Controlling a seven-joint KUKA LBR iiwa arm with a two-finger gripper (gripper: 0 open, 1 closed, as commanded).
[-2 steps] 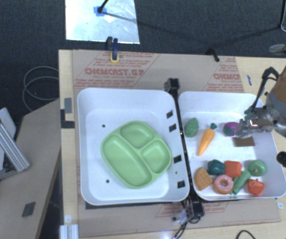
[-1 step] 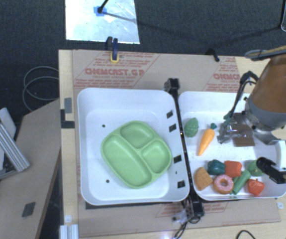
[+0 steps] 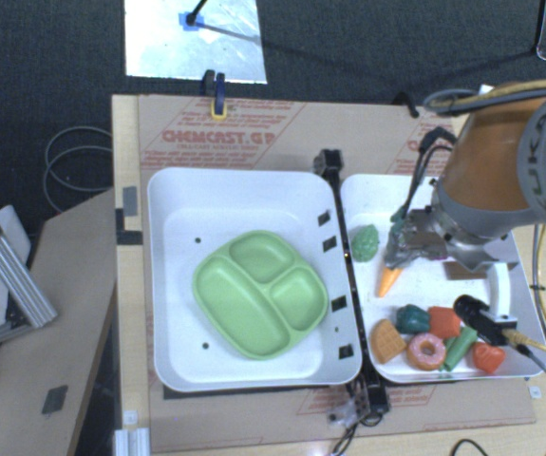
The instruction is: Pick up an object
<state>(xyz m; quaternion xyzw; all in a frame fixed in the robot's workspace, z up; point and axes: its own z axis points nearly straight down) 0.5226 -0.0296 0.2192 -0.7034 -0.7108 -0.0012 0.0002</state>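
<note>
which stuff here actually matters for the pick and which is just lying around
In play:
gripper, low in the right bin
orange carrot, just below the gripper
green leafy toy, beside it
other toys: donut, teal piece, red piece

Lying about:
green divided plate in the left bin
blue and yellow clamp

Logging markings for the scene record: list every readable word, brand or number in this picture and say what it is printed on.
"CHEMCAST GP": red print on the brown protective sheet behind the left bin.
More red print of the same kind at the sheet's right corner: partly hidden, not readable.
"KUKA": dark letters running down the grey arm; partly cut off at the edge.
Toy food pieces and green divided plate: no text.
</note>
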